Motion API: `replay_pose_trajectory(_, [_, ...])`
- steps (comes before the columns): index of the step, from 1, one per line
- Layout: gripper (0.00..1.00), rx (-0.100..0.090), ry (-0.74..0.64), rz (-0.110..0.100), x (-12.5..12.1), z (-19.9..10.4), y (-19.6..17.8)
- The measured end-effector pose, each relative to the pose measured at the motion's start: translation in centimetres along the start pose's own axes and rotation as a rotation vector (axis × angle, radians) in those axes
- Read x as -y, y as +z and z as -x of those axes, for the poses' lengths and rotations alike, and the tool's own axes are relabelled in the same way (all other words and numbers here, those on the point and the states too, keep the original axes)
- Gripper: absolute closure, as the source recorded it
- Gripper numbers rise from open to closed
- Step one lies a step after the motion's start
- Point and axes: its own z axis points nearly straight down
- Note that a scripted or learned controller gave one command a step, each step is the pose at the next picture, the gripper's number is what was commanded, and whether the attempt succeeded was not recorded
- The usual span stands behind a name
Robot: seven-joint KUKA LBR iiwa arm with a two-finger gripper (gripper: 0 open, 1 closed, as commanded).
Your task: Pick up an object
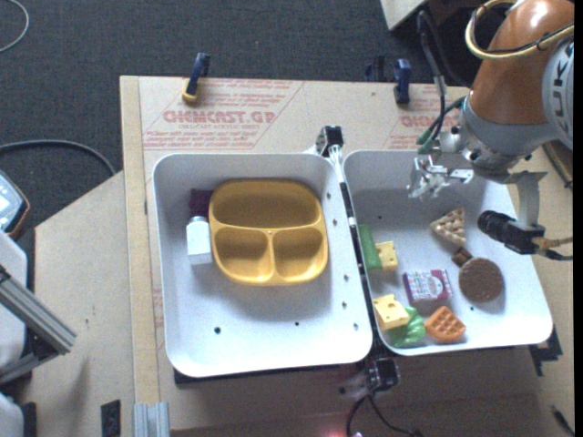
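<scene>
Your gripper [428,182] hangs over the upper part of the right bin [537,321], and you cannot tell whether it is released or clenched; nothing shows in its grasp. Below it in that bin you have a cracker-like wedge [448,226], a brown round cookie [481,279], a purple carton [427,286], two yellow cheese pieces [392,312], a waffle [445,324] and green toy food [409,330]. In the left bin [173,335] sits a yellow divided plate [268,230], with a small white bottle [199,239] touching its left edge.
</scene>
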Motion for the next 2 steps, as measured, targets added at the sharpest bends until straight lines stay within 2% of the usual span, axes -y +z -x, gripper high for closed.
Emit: replay_pose_trajectory(2, [1.00,0.000,0.000,0.000,4.1,-7.1,-0.1])
